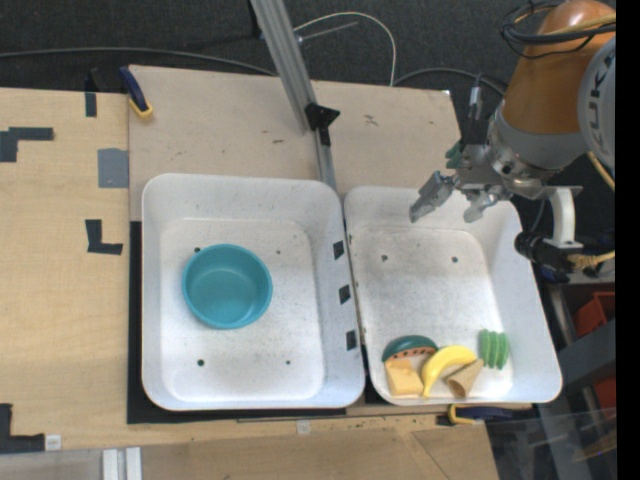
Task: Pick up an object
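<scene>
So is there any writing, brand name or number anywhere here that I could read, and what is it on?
"UK": part of a larger word, cut off by the edge of the view, on the grey arm.
The two white bins, the teal bowl and the bench carry no readable text.

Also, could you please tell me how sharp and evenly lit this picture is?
Camera view: lighting is even and soft, with faint shadows; the teal bowl and banana look sharp; the gripper looks slightly blurred; mild glare on the orange band.
</scene>
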Robot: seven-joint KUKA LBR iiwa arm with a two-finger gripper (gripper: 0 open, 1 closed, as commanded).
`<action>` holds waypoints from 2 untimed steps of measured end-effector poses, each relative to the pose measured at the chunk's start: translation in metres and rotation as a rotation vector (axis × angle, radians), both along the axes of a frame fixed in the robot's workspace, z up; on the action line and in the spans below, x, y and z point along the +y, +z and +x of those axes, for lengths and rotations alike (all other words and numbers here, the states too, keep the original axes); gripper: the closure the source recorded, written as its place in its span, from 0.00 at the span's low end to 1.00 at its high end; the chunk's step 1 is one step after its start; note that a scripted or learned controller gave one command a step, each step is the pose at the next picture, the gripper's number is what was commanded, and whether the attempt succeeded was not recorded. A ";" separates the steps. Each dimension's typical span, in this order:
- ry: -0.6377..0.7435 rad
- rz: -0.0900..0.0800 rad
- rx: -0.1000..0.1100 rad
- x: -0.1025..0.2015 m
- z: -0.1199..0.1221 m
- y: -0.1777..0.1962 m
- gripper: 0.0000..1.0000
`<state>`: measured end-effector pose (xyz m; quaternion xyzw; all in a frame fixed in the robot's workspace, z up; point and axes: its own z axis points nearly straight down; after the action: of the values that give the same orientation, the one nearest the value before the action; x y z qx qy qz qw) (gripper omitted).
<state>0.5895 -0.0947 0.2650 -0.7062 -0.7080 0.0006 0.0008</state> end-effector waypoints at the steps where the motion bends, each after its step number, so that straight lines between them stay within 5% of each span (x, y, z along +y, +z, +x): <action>1: 0.000 0.000 0.000 0.000 0.000 0.000 0.00; 2: -0.002 -0.001 0.004 0.007 -0.002 -0.046 0.00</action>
<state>0.5874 -0.0882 0.2191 -0.7068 -0.7074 0.0021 0.0019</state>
